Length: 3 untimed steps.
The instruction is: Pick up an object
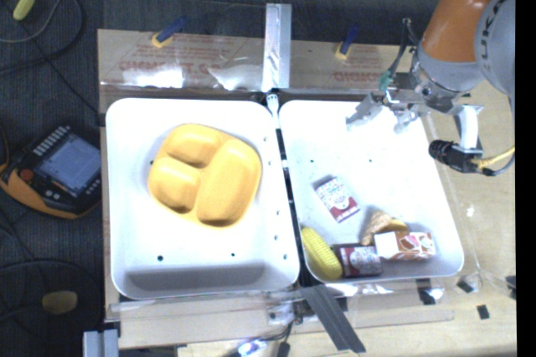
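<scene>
Arm is in from the right, gripper (pixel 381 111) hanging over the top edge of the right bin (pixel 368 154), well above the stuff in it. Nothing in the grip. Whether the jaws are released or clenched, I can't tell from this angle.

Candidates in the right bin, all bunched toward the near end:
- small red-and-white carton (pixel 337 199), lying flat on its own mid-bin, clear on all sides
- yellow corn cob (pixel 320 253) in the near-left corner against the wall
- dark can (pixel 358 260) on its side, just beside the corn
- bread-like toy piece (pixel 383 225) touching a red-and-white box (pixel 405 244) at the near-right

Left bin (pixel 134 263) has a big yellow moulded tray (pixel 204 173), looks like bread rolls; too wide for a two-finger grab, I'd guess.

Progress, my read: basically at zero. No object lifted, none touched, gripper well apart from every one of them. Left to do: pick a target, move over it, descend, close, lift. The lone carton looks like the easiest pick since nothing crowds it; the near-end cluster risks nudging neighbours or hitting the bin wall.
</scene>
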Tool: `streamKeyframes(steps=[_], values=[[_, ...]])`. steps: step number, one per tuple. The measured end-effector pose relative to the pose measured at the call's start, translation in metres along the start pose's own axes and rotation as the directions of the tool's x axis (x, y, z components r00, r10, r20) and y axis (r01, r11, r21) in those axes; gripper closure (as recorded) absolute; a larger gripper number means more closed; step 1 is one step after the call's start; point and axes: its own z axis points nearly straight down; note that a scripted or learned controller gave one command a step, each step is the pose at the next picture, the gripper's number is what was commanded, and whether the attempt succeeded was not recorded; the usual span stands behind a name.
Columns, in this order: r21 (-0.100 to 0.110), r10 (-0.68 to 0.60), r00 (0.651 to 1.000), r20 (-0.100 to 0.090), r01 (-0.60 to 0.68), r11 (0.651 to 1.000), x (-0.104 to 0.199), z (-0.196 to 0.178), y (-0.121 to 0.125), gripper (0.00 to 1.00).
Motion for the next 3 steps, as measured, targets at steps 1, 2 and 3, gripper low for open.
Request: streamKeyframes(steps=[1, 2, 3], values=[[0.002, 0.079, 0.997, 0.0, -0.079, 0.997, 0.026, 0.084, -0.069, 0.0], [-0.016, 0.1, 0.995, 0.002, -0.1, 0.995, 0.034, 0.128, -0.109, 0.0], [0.002, 0.169, 0.986, 0.0, -0.169, 0.986, 0.032, 0.084, -0.143, 0.0]])
